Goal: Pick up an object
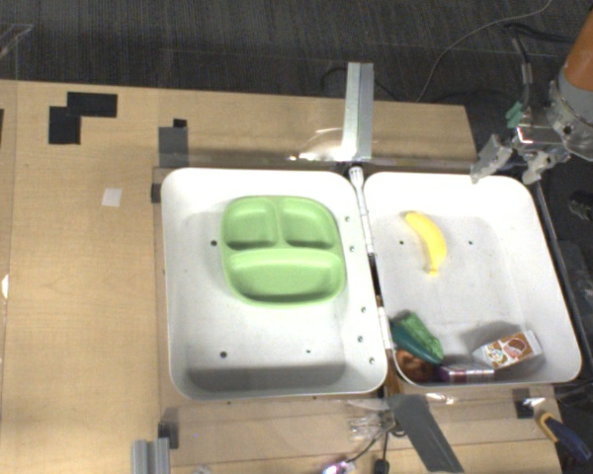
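Note:
In the right bin (494, 275), a yellow banana (427, 241) lies near the middle. Along that bin's front edge are a green packet (418, 339), a purple pen-like object (464, 371) and a small red and white carton (506, 348). A brown item (408, 365) peeks out under the green packet. My gripper (510, 160) hangs over the back right corner of the right bin, above and to the right of the banana. Its fingers are spread, open, with nothing between them.
The left bin (188, 294) holds a green divided plate (280, 248). A metal post (360, 107) stands behind the seam between the bins. Cables lie on the dark floor at the back right.

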You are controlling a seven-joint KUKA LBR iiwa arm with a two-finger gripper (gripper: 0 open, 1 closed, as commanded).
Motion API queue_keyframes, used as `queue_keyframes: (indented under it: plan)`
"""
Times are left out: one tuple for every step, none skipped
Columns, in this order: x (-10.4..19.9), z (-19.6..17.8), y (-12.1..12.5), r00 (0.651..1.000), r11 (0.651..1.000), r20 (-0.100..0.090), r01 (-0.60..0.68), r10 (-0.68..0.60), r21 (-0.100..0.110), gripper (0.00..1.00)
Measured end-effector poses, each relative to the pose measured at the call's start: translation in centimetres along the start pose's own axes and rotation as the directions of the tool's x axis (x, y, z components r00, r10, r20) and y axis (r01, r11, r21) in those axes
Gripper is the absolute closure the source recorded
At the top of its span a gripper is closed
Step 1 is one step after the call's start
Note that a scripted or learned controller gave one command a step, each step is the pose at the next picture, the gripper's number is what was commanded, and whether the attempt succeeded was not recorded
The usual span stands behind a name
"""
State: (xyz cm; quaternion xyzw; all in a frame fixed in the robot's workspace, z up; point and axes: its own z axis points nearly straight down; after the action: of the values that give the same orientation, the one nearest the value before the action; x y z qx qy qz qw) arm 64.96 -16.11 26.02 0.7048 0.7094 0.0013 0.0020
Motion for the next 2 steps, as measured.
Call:
queue_keyframes:
  plan:
    - [3.0,14.5,2.0,1.0,1.0,-0.001,-0.03,0.03,0.002,0.0]
    - [4.0,17.0,-2.0,0.989,0.989,0.002,0.146,-0.146,-0.008,0.0]
